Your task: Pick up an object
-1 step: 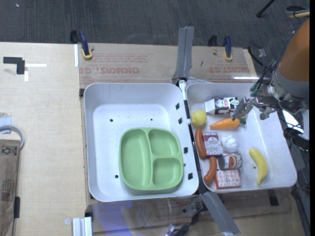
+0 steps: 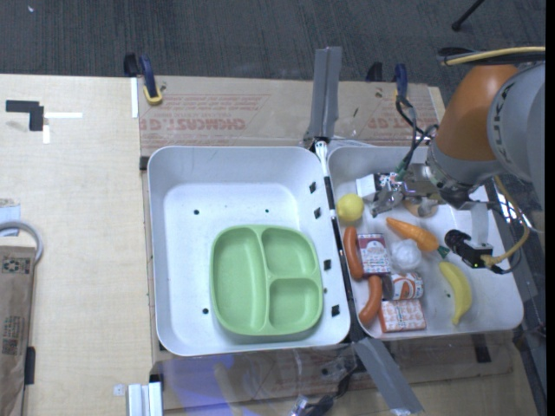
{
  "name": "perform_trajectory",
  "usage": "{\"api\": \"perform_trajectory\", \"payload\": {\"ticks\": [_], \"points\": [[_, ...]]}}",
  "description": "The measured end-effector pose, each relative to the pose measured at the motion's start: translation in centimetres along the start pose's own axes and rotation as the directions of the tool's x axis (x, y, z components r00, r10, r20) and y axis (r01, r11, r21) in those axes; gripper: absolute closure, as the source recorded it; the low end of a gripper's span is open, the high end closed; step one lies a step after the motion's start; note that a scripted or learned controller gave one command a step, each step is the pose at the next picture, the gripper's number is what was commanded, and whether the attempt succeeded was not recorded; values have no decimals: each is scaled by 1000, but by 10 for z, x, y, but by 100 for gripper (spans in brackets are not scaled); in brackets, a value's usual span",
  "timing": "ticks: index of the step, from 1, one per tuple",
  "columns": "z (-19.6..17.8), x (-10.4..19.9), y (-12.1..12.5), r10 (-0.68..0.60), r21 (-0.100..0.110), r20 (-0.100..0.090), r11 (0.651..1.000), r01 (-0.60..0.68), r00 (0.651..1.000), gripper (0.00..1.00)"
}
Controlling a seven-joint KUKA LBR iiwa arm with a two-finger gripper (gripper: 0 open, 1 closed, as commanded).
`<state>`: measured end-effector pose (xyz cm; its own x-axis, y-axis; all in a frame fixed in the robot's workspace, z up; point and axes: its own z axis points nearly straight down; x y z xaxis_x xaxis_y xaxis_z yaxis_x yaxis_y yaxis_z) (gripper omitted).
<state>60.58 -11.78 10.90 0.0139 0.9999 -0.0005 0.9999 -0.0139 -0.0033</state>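
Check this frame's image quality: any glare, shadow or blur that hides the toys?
Camera view: lighting is even and soft, and the green tray is sharply outlined. The arm casts a dim shadow over the right bin near the claw, where the metal parts blur together. A pale bluish glare smears the bench edge below the left bin. The banana and carrot are readable.

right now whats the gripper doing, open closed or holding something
Gripper: low over the right bin, near the lemon and carrot; open or closed cannot be told, nothing seen held.
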Motion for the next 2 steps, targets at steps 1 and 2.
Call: {"api": "perform_trajectory", "payload": {"ticks": [1, 2], "points": [[16, -26, -28, -229, -4, 1, 973, 229, 973, 0], [9, -27, -30, -225, 0, -1, 974, 225, 974, 100]]}}
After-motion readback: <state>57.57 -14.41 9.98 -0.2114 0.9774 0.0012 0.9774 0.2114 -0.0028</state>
